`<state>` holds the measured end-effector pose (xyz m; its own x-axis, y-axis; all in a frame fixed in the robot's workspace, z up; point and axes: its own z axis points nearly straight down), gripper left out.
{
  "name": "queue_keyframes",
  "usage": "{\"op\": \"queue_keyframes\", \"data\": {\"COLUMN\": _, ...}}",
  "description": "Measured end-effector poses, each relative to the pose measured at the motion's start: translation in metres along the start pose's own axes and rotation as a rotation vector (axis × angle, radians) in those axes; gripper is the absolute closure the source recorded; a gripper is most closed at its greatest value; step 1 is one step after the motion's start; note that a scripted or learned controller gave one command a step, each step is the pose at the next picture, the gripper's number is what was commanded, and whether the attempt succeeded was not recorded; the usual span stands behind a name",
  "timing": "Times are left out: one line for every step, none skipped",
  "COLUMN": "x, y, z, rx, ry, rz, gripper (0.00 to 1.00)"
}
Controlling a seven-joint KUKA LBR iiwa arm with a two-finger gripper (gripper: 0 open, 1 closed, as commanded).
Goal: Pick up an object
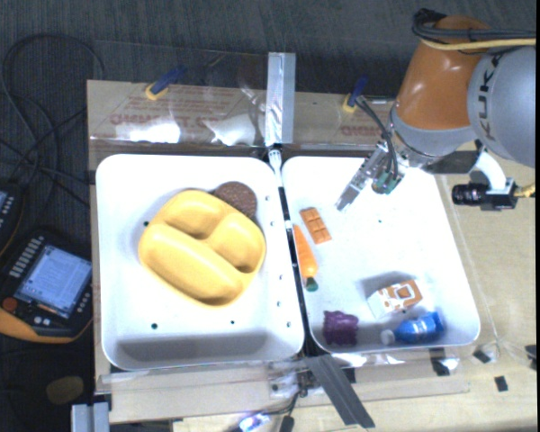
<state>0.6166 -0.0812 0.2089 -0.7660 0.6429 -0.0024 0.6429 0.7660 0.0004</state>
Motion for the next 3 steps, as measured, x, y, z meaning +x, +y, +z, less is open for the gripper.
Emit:
{"op": "queue_keyframes", "data": {"x": 0.0, "y": 0.0, "z": 0.0, "rx": 0.0, "ry": 0.0, "rz": 0.0, "gripper": 0.0}}
{"op": "queue_keyframes", "data": {"x": -0.005, "y": -0.032, "z": 0.118, "rx": -0.001, "ry": -0.005, "rz": 0.05, "gripper": 0.0}}
{"op": "queue_keyframes", "data": {"x": -0.006, "y": -0.031, "z": 0.108, "rx": -0.004, "ry": -0.008, "rz": 0.051, "gripper": 1.0}}
